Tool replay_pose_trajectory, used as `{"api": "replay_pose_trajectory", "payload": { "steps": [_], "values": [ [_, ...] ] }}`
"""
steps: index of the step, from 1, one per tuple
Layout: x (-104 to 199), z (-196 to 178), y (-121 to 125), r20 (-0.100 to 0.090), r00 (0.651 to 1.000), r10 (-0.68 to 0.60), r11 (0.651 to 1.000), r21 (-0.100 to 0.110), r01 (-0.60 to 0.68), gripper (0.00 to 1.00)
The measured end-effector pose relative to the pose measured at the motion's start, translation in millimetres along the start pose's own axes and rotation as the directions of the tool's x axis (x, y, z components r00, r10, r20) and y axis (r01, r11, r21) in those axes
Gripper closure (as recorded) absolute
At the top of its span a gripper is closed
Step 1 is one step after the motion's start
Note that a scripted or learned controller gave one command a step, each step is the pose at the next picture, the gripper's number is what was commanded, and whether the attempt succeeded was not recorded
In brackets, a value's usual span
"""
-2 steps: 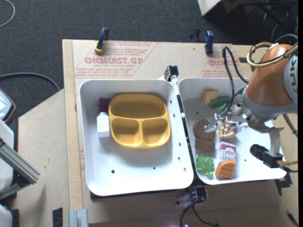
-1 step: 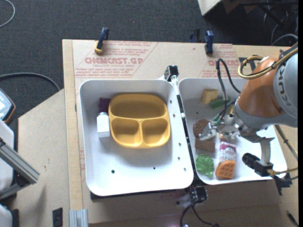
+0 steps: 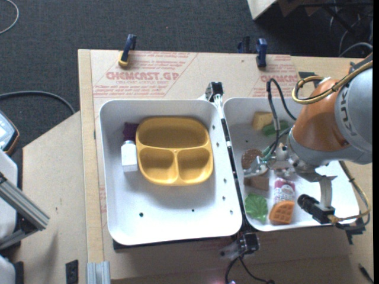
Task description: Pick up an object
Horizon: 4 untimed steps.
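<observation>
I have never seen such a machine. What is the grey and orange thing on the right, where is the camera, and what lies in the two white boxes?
It is a robot arm, meant to pick up an object. One camera looks down at a slant on a bench. The arm reaches in from the right and hangs over the right bin. Its gripper sits low among the things there; I cannot tell whether it holds anything. That bin has small toy foods: a waffle, a green leaf, a yellow wedge, and a small bottle. The left bin has a yellow divided tray and a small white bottle beside it.
</observation>
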<state>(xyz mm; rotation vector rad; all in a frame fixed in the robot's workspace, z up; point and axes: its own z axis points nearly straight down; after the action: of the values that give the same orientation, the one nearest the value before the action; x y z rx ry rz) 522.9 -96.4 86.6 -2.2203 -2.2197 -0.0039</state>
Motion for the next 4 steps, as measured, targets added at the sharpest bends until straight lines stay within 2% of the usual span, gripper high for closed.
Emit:
{"api": "replay_pose_trajectory", "payload": {
  "steps": [1, 3, 4],
  "values": [
    [0.0, -12.6, 1.9, 0.002, 1.000, 0.001, 1.000, -0.007, -0.001, 1.00],
    [-6.8, -110.5, -4.3, 0.006, 1.000, 0.000, 1.000, -0.007, 0.000, 1.00],
    [-6.8, -140.2, -3.0, 0.005, 1.000, -0.001, 1.000, -0.005, 0.001, 1.00]
  ]
}}
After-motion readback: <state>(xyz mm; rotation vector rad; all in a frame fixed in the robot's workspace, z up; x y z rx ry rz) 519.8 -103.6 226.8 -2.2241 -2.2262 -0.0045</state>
